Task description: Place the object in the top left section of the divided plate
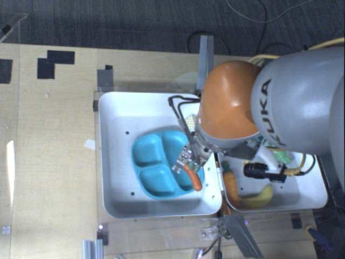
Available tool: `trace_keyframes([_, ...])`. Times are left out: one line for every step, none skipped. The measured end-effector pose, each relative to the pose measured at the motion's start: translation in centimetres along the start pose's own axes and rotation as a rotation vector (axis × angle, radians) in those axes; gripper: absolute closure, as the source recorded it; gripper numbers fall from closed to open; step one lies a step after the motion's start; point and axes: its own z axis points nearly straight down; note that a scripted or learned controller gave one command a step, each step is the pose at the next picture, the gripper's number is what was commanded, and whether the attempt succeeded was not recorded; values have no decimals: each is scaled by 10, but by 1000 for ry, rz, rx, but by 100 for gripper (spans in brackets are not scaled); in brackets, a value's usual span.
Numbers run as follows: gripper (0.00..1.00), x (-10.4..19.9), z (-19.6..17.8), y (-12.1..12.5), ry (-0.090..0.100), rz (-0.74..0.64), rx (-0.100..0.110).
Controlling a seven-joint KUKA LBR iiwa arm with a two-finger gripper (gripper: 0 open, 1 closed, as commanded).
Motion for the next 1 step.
trace_keyframes([100, -1, -11, 2, -3, -1, -5])
